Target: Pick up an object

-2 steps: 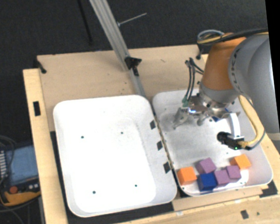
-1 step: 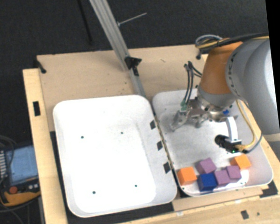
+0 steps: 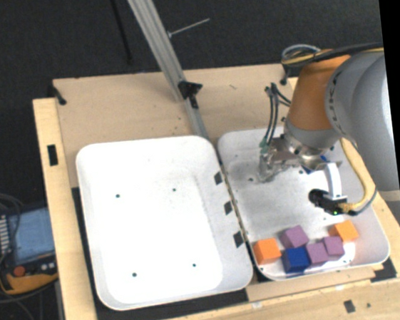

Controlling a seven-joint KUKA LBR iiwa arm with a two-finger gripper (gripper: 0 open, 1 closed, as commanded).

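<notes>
Near the right bin's (image 3: pixel 242 151) front edge sit small blocks (image 3: pixel 295 237). They look light and hard; pinch flat sides. Hand (image 3: pixel 267 171) state: cannot tell.

1. Two bins (image 3: pixel 156 218) are white.
2. Two blocks (image 3: pixel 268 250) are orange.
3. Three blocks (image 3: pixel 293 237) are purple.
4. One block (image 3: pixel 296 259) is blue.
5. The arm (image 3: pixel 360 116) is grey, its band (image 3: pixel 308 104) orange.
6. The bench (image 3: pixel 108 109) is tan.
</notes>
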